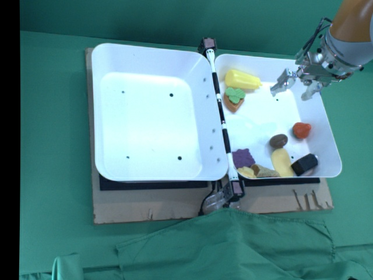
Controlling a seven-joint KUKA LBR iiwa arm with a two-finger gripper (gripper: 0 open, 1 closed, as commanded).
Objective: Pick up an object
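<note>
- Objects lie in the right bin [326, 134]: a yellow piece [242, 79] and a green-and-orange piece [233, 98] near its far left corner, a red piece [301, 130] by the right wall, a brown lump [278, 140] a little left of it.
- Along the near wall sit a purple piece [243, 157], a tan heap [260, 171], a yellow oblong [282, 162] and a black block [304, 164], the last two touching.
- Gripper [295, 84] hangs over the far right part of that bin, fingers spread apart with nothing between them.
- It is above bare floor, with the yellow piece to its left and the red piece nearer the camera; no object lies directly under it.
- Left bin [105, 63] holds nothing to pick.
- Risk: a straight descent from here would likely close on nothing, since the floor below is bare.
- Risk: the red piece sits close to the wall, so a finger could strike the rim or push the piece against it.
- Risk: in the near cluster the touching oblong and block could be nudged apart or caught together.
- Risk: rounded shapes such as the brown lump may squirt out of a poorly centred pinch.
</note>
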